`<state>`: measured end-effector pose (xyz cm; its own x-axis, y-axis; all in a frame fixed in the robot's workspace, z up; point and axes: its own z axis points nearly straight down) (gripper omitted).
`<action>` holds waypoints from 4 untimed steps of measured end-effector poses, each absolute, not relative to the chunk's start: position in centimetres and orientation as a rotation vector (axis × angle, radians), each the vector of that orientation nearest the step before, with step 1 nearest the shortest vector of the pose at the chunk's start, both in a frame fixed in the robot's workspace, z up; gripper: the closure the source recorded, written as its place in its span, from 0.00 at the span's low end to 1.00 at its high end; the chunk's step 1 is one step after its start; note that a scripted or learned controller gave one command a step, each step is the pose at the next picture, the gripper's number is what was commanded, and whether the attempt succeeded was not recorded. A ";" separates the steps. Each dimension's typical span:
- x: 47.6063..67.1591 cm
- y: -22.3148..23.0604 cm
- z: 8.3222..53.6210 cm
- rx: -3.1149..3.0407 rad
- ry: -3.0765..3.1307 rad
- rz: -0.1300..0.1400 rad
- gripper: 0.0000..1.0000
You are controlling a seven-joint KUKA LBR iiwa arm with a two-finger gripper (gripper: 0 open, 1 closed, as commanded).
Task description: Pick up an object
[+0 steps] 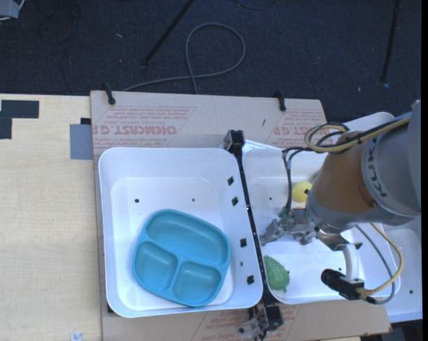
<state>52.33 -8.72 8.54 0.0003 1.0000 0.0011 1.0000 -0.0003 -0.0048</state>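
The left bin (121,190) holds a blue divided plate (182,256). My arm (355,183) reaches over the right bin (412,261). My fingers (276,229) sit by the divider; whether they are wide or narrow, I cannot tell. A green object (276,273) lies just below them, a yellow ball (301,190) above.

yellow object (301,189): partly hidden behind arm (355,183) | end effector (276,230): fingers' state unclear
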 end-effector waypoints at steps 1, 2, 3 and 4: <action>52.3 -8.9 9.8 -2.225 -2.211 0.003 1.00; 52.2 -8.5 14.0 -2.220 -2.221 0.000 1.00; 52.7 -9.4 19.9 -2.222 -2.222 -0.001 1.00; 53.8 -9.7 25.2 -2.222 -2.223 -0.002 1.00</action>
<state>53.80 -9.69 25.15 -0.0004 1.0000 -0.0005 1.0000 0.0004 0.0020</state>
